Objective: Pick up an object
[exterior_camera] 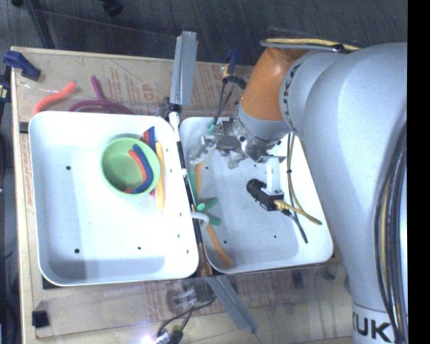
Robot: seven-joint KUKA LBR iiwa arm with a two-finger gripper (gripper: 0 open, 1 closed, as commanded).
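I've got the tool [226, 145] down in the right bin [272, 249], at its far left corner; can't tell if it's clenched or released. A green piece [209, 208] and an orange strip [219, 248] lie along that bin's left wall, nearer me, apart from the tool. The left bin [79, 228] holds a green bowl [125, 165] with coloured bits inside.

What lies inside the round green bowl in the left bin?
The round green plastic bowl holds curved red, blue and orange strips along its right side. The floor under them is covered.
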